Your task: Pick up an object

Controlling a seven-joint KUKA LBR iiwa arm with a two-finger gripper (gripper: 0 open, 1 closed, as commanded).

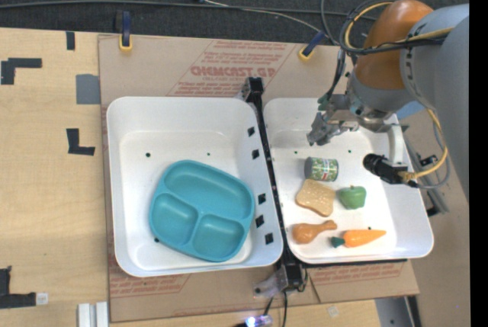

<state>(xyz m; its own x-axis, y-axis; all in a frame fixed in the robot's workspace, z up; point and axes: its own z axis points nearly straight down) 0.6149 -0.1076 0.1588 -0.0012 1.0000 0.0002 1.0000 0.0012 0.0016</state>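
On my desk (46, 165) sit two white bins: left bin (126, 127) has one teal tray (200, 209), right bin (412, 230) has one can (321, 169), bread slice (316, 197), green pepper (352, 197), drumstick (311, 231), carrot (358, 238). My gripper (324, 127) hovers above the can holding nothing; can't tell how open it is.

Green can (322, 169) on its side, bread slice (316, 197), green apple (351, 197), drumstick (311, 231), carrot (360, 238).

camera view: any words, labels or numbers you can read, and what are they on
"CHEMCAST GP", in red letters, repeated faintly on the brown paper-covered board under the two white bins.
Small green-labelled tin can in the right white bin: label print too small to read.
Nothing else carries legible text.
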